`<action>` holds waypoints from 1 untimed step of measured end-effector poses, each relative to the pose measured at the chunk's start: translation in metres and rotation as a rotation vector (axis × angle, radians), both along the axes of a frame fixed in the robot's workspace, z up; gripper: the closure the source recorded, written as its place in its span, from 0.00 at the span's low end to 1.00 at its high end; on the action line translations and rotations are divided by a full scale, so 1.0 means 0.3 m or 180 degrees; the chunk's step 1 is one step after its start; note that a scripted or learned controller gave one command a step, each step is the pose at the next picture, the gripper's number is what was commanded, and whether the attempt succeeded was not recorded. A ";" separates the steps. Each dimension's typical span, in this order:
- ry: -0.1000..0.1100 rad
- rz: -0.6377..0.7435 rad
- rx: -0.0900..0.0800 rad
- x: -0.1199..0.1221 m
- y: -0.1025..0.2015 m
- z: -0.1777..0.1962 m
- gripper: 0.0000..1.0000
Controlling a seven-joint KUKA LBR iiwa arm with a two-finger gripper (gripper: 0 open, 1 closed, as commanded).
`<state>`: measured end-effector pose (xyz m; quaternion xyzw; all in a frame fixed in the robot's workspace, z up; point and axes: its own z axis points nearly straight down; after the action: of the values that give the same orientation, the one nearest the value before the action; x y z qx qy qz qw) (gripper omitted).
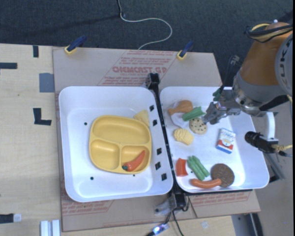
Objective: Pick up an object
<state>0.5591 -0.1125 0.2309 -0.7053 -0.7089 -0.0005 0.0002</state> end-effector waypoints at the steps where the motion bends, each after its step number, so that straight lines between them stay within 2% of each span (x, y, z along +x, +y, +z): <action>1: -0.0003 0.0005 0.0000 0.154 0.132 -0.004 1.00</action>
<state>0.6053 -0.0729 0.2296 -0.7047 -0.7095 -0.0008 -0.0001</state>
